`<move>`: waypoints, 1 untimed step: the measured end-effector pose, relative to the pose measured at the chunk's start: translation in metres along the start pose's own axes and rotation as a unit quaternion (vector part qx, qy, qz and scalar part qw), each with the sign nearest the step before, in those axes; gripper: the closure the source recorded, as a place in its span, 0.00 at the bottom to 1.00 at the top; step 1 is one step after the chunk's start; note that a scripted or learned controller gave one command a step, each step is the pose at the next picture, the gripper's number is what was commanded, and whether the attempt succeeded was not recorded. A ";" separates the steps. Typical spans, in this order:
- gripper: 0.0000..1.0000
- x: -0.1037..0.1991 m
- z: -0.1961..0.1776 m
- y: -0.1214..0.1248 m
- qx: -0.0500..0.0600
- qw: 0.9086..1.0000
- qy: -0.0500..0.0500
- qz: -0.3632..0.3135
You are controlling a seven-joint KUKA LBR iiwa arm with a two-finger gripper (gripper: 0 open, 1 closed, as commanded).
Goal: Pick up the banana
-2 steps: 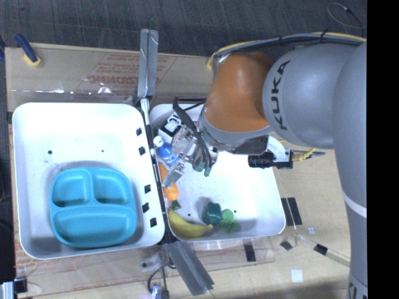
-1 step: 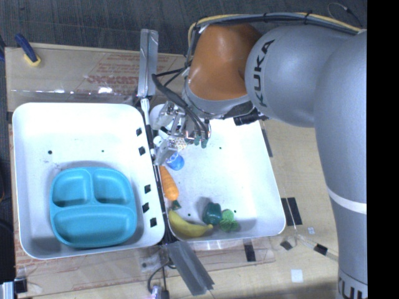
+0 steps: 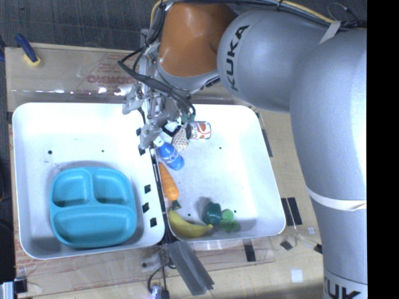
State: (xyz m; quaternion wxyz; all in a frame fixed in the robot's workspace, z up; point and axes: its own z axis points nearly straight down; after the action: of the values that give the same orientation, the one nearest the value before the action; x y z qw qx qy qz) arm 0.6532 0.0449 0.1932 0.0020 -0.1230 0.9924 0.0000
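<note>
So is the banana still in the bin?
In. The banana lies on the right bin's floor near its front edge, below the carrot.

The banana (image 3: pixel 188 227) lies at the right bin's (image 3: pixel 249 167) near edge, just below a carrot (image 3: pixel 168 184). The gripper (image 3: pixel 154 129) hangs well apart, near the bins' divide.

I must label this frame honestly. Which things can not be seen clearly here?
- Gripper: finger state unreadable in the camera view, lost in cables and its own body.
- Can: label too small to read.
- Green item beside the banana: too small to identify.
- Blue bottle: top hidden by the gripper.
</note>
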 end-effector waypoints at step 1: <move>0.00 -0.028 0.073 0.102 -0.001 0.998 0.002 -0.068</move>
State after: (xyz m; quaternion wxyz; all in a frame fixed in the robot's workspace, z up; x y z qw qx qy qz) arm 0.6561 0.1510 0.1202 0.0003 -0.1902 0.9817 0.0002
